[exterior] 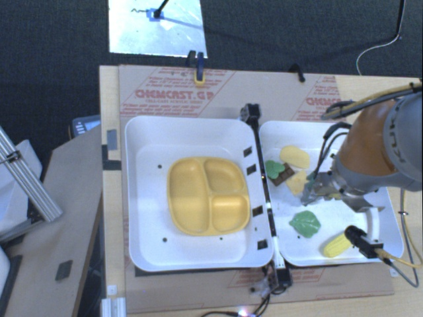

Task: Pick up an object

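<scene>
Nothing's picked up yet as far as I can see: the claw (310,193) is down in the right bin (390,246), just above the green leaf toy (305,223). Can't tell its state.

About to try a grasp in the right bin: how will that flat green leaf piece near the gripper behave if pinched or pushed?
The green leaf lies flat on the right bin floor, so fingers would likely struggle to get under it. It looks thin and light, and would probably slide rather than roll if nudged. Whether it flexes can't be judged from here.
</scene>
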Available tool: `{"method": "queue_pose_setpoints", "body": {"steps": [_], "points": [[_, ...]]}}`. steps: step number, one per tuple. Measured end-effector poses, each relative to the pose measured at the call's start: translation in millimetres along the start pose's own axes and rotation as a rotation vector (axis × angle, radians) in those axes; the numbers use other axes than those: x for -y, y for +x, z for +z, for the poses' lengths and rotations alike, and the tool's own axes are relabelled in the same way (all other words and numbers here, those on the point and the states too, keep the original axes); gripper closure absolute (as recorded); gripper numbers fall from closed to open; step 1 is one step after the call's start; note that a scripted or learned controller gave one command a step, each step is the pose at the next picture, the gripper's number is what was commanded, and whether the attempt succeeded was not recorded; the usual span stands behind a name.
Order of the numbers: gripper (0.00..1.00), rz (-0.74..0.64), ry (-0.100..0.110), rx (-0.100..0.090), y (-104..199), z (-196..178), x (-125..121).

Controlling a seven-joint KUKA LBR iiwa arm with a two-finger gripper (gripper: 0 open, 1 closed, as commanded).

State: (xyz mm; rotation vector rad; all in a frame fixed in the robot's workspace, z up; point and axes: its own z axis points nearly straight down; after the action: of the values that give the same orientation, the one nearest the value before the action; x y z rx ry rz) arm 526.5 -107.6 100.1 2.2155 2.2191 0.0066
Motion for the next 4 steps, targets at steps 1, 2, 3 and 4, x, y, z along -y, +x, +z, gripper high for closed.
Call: {"method": "queue_pose_setpoints", "body": {"steps": [1,2,3,4], "points": [[1.0,-0.01,-0.016,0.0,47,-195,-71],[1.0,-0.005,-0.012,0.001,49,-324,-66],[1.0,0.005,0.003,0.002,-14,-315,-101],[1.0,-0.006,-0.003,0.001,9,-368,-147]]}}
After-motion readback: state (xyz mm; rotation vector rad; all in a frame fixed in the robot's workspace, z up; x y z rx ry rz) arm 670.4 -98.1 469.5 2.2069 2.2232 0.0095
